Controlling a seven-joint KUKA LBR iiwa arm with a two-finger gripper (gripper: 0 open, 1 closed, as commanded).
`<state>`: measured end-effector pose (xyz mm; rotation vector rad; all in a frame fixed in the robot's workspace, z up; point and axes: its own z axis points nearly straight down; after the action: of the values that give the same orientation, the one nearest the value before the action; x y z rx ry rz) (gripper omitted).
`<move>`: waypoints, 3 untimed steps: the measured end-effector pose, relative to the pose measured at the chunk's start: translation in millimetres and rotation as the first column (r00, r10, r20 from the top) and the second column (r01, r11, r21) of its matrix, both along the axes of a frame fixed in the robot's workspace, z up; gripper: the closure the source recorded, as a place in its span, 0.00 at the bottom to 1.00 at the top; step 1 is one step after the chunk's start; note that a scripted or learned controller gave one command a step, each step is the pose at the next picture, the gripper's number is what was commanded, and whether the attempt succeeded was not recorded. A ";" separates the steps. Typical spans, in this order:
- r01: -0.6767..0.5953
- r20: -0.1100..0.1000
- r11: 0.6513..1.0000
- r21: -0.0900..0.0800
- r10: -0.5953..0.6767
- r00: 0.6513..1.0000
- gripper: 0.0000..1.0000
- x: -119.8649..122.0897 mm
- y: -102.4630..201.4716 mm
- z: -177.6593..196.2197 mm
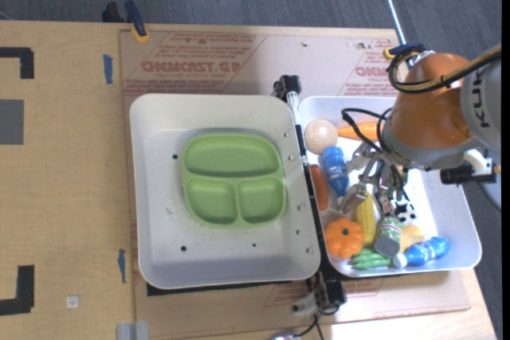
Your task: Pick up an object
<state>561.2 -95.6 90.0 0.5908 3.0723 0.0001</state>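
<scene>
Camera view: the arm reaches over the right bin (466, 228), the gripper (368, 181) lowered among the toy food piled there. Its metal fingers sit just above the corn cob (366, 217) and beside the blue bottle (335, 169). Whether they are spread or closed, I cannot tell; linkage and clutter overlap in this slanted view. Nothing is visibly between them, so the pick is judged not yet done; grasp and lift remain.

Candidate objects, all in the right bin: pale round egg-like ball (320, 134), smooth; ribbed orange pumpkin (345, 239); knobbly yellow corn; glossy blue bottles, a second (421, 252) at the near edge; carrot (360, 130), tapered. All look like moulded plastic.

Left bin (151, 171) holds a matte green three-compartment plate (234, 177), rounded corners. Both bins are shallow and white, on cardboard.
</scene>
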 end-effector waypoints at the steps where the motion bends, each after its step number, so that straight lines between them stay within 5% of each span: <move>1: -0.417 0.005 0.909 -0.009 0.417 0.909 0.00 -41.9 -11.6 0.2; 2: -0.414 0.018 0.910 -0.013 0.414 0.910 1.00 -38.4 -11.0 12.1; 3: -0.570 -0.008 0.822 0.000 0.570 0.822 1.00 -60.9 -38.0 76.1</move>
<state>500.2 -133.5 166.1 -0.3539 3.1164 -0.0002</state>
